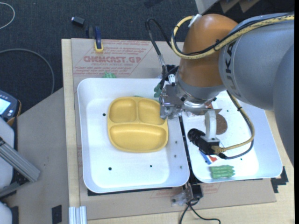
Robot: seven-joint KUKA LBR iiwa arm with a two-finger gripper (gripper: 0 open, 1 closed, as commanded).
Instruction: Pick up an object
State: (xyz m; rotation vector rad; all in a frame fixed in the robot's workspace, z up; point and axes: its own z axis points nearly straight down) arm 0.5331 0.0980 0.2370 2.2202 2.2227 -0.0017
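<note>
Yellow moulded plastic, the divided plate [138, 124] with three compartments lies flat in the left white bin [93, 162], nearer its right wall. It looks light, stiff and smooth, so it may slide if nudged; its raised rim and the ridges between compartments seem the best places to pinch. The grey arm's gripper [169, 107] hangs at the plate's upper right corner, by the wall between the bins; how it stands cannot be told from here. In the right white bin [266, 164] lie a green ridged piece [221, 171] and a brown round object [218, 124].
</note>
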